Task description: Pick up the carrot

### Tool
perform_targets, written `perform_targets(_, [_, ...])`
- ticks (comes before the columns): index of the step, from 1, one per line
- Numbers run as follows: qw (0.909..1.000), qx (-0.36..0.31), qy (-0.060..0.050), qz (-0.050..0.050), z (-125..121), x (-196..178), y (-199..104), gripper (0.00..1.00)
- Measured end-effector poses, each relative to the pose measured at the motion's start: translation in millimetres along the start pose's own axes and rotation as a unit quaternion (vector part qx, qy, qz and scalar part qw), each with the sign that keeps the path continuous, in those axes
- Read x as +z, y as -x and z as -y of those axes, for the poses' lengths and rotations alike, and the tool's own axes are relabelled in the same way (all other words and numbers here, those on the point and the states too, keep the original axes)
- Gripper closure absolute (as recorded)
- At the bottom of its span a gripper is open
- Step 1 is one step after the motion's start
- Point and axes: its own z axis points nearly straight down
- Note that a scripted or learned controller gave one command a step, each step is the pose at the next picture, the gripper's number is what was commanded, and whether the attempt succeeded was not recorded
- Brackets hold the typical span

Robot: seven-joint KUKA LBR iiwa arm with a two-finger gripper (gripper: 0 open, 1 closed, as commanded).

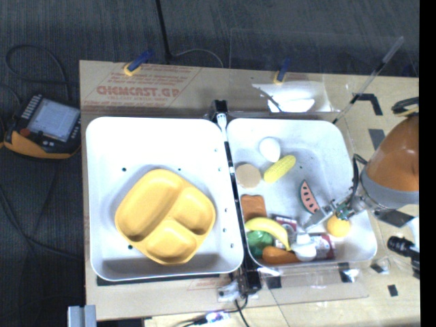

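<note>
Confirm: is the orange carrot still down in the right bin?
Yes: the orange carrot lies in the right white bin, near its front wall.

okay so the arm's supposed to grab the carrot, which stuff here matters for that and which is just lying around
Belongs to the job:
carrot, at the right bin's near edge
gripper, over that bin's right side

Just lying about:
banana
corn cob
egg
watermelon slice
yellow divided plate in the left bin

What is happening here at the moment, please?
A robot arm reaches in from the right over the right bin, which holds toy food. Its gripper hangs low near a small yellow fruit and a watermelon slice. The carrot it should pick up lies untouched by the front wall, beside a banana. The left bin holds a yellow divided plate.
</note>
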Motion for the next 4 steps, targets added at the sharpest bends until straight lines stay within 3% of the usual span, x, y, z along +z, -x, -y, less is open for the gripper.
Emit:
perform_targets(1, [0.9956, 0.094, 0.001, 0.0, -8.9, 1.0, -4.1, 0.0])
perform_targets(2, [0.9977, -0.067, -0.002, 0.001, 2.1, 1.4, 1.5, 0.0])
perform_targets(3, [0.9978, -0.066, 0.0, 0.006, 1.5, -8.8, 4.1, 1.0])
perform_targets(4, [0.9863, 0.164, 0.0, 0.012, -17.8, 1.8, -51.6, 1.0])
